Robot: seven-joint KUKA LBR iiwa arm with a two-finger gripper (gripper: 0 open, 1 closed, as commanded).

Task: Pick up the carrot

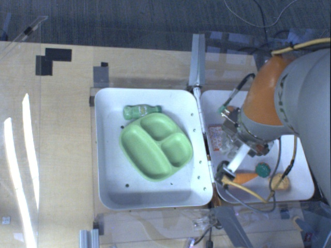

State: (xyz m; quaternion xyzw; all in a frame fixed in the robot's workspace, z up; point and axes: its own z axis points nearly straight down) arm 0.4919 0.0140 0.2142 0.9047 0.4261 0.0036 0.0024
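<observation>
The carrot (246, 178) is a small orange piece lying near the front edge of the right bin (305, 190). My gripper (250, 144) hangs over the middle of that bin, below the orange band of the arm. It sits just behind the carrot in this view, and the wrist's bulk covers its tips. Nothing shows as being held.
A teal round object (263, 169) and a yellowish lump (281, 182) lie right of the carrot. A printed packet (214, 137) rests by the right bin's left wall. The left bin (111, 190) holds a green divided plate (135, 150) and a green bottle (141, 110).
</observation>
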